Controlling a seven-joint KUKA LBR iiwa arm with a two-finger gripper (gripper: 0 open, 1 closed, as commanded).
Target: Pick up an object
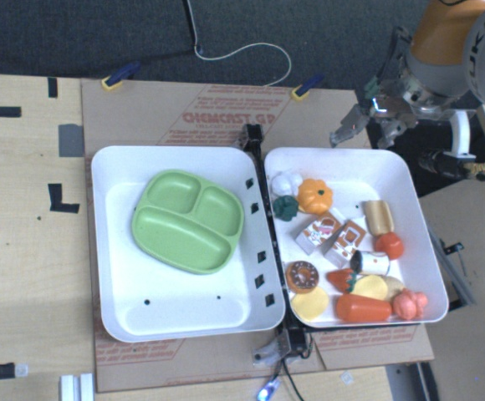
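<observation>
**Ana:** Green is catching the eye first, over on the left: a sectioned plate (187, 220) is lying alone in the left bin (117, 299), tilted a little on the white floor.

**Ben:** And nothing else is sharing that bin with it. Moving right, the right bin (418, 192) is carrying the whole crowd.

**Ana:** Running through it: a small white piece and a dark green one are sitting by the near wall, an orange toy pumpkin (314, 195) just beside them, two little printed boxes (332, 236) touching each other in the middle, a doughnut (301, 275) and a yellow disc below.

**Ben:** Then a tan cylinder (379, 216), a red tomato (390, 245), a white cup (371, 264) lying on its side, and a long orange-red carrot (364, 309) stretching left to right along the bottom edge, a pink item touching its right end.

**Ana:** Now the gripper (368, 124). It is hanging outside the right bin, above its top rim, over the cardboard.

**Ben:** Its two fingers are looking spread apart, nothing between them. So no pick yet, I would say.

**Ana:** The key relation: every candidate is lying below and slightly left of the tool in this view. The pumpkin and the tan cylinder are sitting nearest.

**Ben:** The cylinder's long axis is running roughly top to bottom, so I am guessing a grasp across its width suits it best.
</observation>
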